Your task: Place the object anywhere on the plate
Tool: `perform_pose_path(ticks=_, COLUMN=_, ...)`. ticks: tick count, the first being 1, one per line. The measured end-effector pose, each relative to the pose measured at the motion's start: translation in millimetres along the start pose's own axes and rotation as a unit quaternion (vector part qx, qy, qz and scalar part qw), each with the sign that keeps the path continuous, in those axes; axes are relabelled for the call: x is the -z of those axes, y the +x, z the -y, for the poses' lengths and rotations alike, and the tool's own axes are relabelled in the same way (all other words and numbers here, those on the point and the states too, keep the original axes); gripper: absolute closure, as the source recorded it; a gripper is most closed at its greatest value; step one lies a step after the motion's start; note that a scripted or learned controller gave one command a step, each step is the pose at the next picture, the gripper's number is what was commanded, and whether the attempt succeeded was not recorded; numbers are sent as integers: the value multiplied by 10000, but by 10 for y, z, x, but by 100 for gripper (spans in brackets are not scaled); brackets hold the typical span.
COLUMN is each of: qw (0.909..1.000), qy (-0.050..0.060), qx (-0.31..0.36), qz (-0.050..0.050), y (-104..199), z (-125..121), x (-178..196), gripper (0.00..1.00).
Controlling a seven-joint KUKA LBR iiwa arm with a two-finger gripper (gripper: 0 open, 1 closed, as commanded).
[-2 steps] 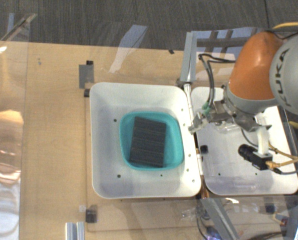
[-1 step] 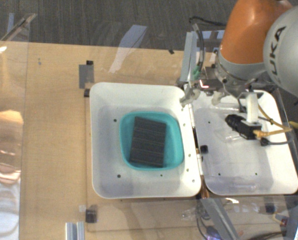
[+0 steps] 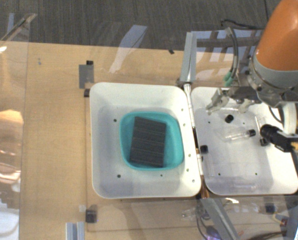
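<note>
A dark grey ridged rectangular block lies flat on the teal plate, which sits in the middle of the left bin. Nothing touches the block. My gripper hangs over the far part of the right bin, well to the right of the plate. It is open, and nothing is between its fingers. The grey and orange arm rises behind it at the upper right.
A small clear piece with a black tip lies in the right bin just below the gripper. A tiny black bit rests by that bin's left wall. The ridge between the bins separates gripper and plate.
</note>
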State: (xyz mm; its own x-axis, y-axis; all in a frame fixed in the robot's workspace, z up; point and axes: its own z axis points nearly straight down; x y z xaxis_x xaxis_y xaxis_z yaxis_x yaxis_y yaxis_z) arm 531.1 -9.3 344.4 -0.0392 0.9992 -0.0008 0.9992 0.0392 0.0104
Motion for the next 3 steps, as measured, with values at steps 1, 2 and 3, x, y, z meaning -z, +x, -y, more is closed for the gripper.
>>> perform_pose_path(ticks=1, qw=9974, qy=-19, qx=-720, qz=7, y=-400, z=428, x=827, gripper=0)
perform_pose_path(ticks=2, qw=9960, qy=-14, qx=-894, qz=19, y=-1096, z=456, x=932, gripper=0)
perform_pose_path(ticks=3, qw=9882, qy=-4, qx=-1532, qz=25, y=-1653, z=261, x=921, gripper=0)
